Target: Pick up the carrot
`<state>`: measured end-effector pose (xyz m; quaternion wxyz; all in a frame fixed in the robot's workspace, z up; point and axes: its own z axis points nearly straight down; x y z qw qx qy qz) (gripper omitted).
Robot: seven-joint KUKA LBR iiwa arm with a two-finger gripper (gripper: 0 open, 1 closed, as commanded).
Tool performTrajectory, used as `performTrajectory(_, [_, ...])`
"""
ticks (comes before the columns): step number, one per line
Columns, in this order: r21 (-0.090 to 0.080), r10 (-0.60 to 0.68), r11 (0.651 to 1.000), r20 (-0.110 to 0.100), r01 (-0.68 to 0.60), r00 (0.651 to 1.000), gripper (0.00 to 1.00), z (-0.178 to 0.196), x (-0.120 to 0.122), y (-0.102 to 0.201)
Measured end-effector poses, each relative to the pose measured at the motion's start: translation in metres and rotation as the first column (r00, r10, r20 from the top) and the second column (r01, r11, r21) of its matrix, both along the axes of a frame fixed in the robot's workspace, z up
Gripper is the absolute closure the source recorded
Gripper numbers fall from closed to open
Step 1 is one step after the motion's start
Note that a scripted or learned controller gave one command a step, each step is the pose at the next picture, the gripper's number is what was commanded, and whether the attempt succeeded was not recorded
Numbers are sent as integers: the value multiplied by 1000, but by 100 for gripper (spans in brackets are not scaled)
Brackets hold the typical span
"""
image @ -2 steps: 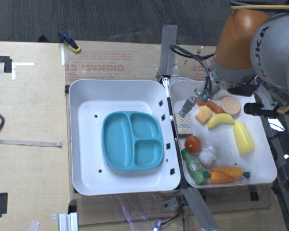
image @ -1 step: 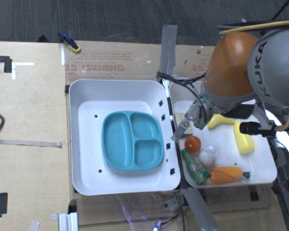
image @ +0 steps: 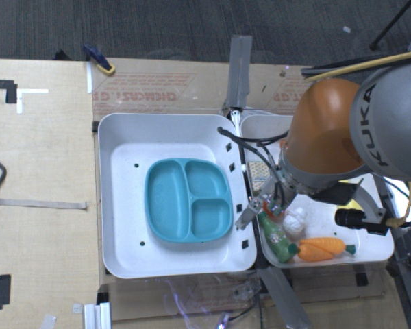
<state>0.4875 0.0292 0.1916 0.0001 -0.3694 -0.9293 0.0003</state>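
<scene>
Carrot [image: 321, 248] lies in right bin [image: 380, 252], below the arm [image: 329, 132].

Arm [image: 342, 132] bent low, gripper [image: 268, 208] down

The arm [image: 390, 118] is a rounded grey shell with "KUKA" in dark letters on its side, and a glossy orange band [image: 325, 129] bulges just above the wrist. Black cables loop out beside that band — toward the small metallic gripper [image: 260, 208] below it.
</scene>
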Motion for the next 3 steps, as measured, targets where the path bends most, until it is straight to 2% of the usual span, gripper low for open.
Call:
performTrajectory(1, [-1, 147, 989, 3, -147, 989, 0, 0, -8, -102])
performTrajectory(2, [-1, 149, 989, 4, -149, 989, 0, -99, 25, -133])
performTrajectory(3, [-1, -70, 998, 2, 70, 998, 0, -99, 105, -127])
